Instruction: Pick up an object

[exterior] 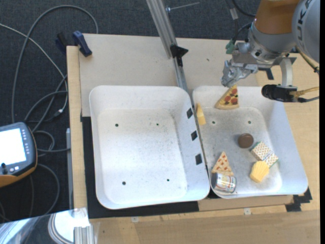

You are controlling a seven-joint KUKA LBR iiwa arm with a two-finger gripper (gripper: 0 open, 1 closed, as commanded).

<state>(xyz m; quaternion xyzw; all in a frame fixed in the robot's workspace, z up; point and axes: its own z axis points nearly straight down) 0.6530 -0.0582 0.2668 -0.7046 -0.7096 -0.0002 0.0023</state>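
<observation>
The arm (284, 14) enters at the upper right of the frame and is cut off by the top and right edges, so only its grey wrist and the orange band show. Below it the pincer (232, 79) points down and slightly left over the far rim of the right bin (289, 151). Its metal tips are small and bunched together in shadow, and I cannot tell how far apart they stand. A pizza slice (228, 99) hangs or lies directly under the tips, its point close to them, its crust toward the lower left; whether it is pinched or merely lying against the bin's back slope cannot be made out.

Lower in the right bin, a brown round piece (246, 141) sits near the middle, with a checkered block (265, 153) just beside it to the lower right and a yellow wedge (259, 172) near that. A second pizza slice (222, 163) lies at the lower left of this bin, touching a small metal can (224, 183) on its side at the front rim. A yellow piece (201, 114) rests on the ridge between the bins, partly hidden by it. The left bin (101, 105) sits just beside the right one on the counter (122, 60).
</observation>
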